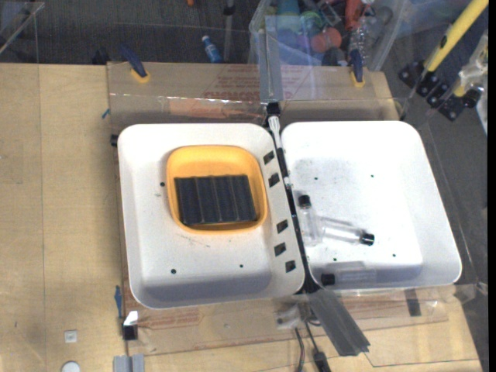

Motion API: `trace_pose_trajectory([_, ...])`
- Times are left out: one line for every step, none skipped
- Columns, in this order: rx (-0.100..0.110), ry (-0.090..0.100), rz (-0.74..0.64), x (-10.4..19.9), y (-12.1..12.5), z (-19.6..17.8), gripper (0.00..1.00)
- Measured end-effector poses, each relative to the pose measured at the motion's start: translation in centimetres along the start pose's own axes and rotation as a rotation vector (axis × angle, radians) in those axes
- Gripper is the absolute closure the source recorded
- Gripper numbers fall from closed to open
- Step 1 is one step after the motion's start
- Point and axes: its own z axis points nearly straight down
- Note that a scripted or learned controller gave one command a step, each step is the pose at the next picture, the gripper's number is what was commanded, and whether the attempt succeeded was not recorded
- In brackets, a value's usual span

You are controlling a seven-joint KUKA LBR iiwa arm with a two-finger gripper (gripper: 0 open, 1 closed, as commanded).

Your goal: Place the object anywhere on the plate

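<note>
Clear syringe-like object (333,227) in right bin (403,153); left of it we see yellow plate (213,159) in left bin (139,208); wooden bench (54,208); gripper (446,91) upper right, its state unclear to us

The plate (215,161) lies in the left bin (139,231); the clear object (335,229) lies in the right bin (403,177).

A light wooden bench top (54,208) fills the left and lower parts of the frame, with a clear plastic sheet (194,91) clamped across its far edge by blue-and-orange clamps (136,68). Beyond it, along the top of the frame, lies dark grey carpeted floor (116,14), and a clear plastic tub (333,22) of mixed coloured items stands at upper centre-right. Lighting is even and diffuse, and a yellow-and-black fixture (457,29) occupies the upper right corner.
</note>
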Motion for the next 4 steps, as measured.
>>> trace_pose_trajectory([0.0,0.0,-0.083,-0.02,0.01,0.0,1.0])
trace_pose_trajectory([-0.001,0.0,-0.322,0.0,0.0,0.03,1.0])
trace_pose_trajectory([-0.003,-0.001,-0.698,0.02,0.01,0.08,1.0])
trace_pose_trajectory([-0.005,-0.001,-1.08,0.02,0.02,0.13,1.0])
